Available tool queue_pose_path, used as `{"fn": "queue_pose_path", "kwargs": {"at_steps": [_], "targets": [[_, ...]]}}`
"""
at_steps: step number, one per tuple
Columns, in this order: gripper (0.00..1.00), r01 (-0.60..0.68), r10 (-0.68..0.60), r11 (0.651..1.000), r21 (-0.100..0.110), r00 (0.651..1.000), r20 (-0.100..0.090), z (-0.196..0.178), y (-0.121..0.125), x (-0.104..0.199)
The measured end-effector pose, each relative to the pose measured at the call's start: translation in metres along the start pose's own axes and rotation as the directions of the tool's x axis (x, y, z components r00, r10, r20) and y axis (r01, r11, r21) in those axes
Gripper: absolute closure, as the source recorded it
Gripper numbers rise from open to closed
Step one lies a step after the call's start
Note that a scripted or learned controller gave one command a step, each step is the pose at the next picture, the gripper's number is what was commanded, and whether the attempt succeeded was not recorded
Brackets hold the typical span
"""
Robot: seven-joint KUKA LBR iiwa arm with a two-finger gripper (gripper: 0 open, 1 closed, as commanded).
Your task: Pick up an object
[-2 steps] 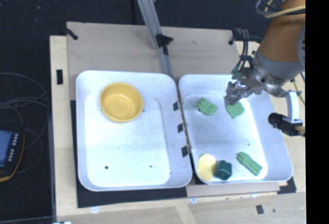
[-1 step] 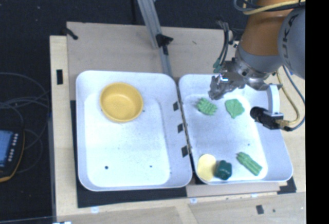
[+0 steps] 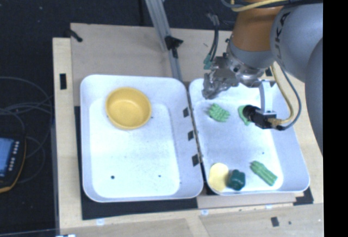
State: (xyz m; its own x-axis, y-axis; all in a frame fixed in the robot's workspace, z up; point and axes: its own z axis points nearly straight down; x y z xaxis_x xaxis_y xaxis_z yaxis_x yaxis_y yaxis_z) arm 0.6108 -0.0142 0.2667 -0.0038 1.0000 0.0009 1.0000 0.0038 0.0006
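White bins: two. Left bin carries one yellow bowl near its far-left corner. Right bin carries three green pieces, one nearest the gripper, plus one yellow disc and one teal block

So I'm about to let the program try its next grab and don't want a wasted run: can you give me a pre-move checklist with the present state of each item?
1. Gripper positioned over the right bin: ok.
2. Target close by: the green ridged piece lies just below the gripper: ok.
3. Gripper aligned straight above that piece: cannot tell from this slant.
4. Nothing crowding the piece: ok; the yellow disc, teal block and second green piece lie apart at the bin's near edge.
5. Yellow bowl out of the way in the left bin: ok.
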Motion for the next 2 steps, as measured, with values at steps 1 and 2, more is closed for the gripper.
{"fn": "queue_pose_path", "kwargs": {"at_steps": [1, 2], "targets": [[1.0, -0.002, 0.002, 1.0, 0.0, 1.0, 0.001, 0.003, 0.018, 0.042], [1.0, -0.002, 0.002, 1.0, 0.001, 1.0, 0.002, 0.023, 0.048, 0.078]]}}
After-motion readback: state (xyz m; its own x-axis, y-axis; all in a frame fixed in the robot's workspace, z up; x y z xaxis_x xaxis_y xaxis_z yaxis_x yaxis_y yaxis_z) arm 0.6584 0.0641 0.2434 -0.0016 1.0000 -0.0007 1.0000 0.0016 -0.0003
